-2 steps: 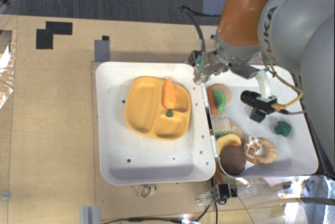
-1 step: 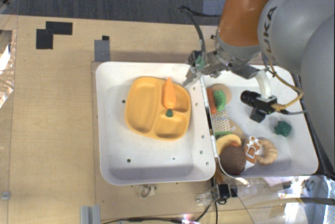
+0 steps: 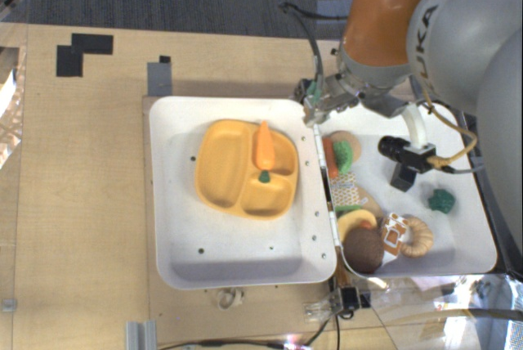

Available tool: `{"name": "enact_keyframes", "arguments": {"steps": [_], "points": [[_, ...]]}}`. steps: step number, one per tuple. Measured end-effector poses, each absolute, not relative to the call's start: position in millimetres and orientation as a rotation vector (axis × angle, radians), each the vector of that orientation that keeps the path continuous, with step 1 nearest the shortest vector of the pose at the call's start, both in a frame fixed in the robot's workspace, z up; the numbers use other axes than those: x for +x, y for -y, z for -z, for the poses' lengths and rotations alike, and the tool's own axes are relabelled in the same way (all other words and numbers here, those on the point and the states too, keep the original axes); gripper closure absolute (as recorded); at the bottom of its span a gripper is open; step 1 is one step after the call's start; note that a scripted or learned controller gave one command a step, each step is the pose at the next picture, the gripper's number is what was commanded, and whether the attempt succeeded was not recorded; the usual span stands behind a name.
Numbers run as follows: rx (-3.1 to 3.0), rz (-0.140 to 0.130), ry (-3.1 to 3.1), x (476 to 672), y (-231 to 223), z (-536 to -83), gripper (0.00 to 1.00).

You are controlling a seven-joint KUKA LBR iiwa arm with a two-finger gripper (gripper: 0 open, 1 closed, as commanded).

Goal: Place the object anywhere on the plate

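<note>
End effector sits over the divider between the two white bins, and honestly I can't tell how it's set. One carrot lies on the single yellow plate in the left bin, crossing its ridge. Right bin has a pile: one pretzel-looking ring, one brown ball, one small green piece, plus some jumbled food toys I can't count. Arm reads "KUKA".

Orange carrot lies lengthwise on yellow divided plate, left bin.
</note>
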State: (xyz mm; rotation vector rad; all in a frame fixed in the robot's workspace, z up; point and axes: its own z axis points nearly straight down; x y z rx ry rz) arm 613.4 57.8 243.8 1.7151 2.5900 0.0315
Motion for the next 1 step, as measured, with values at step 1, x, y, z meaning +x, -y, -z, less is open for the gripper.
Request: {"name": "enact_keyframes", "arguments": {"steps": [1], "points": [[1.714, -0.030, -2.591, 613.3, -57.8, -243.5, 0.00]]}}
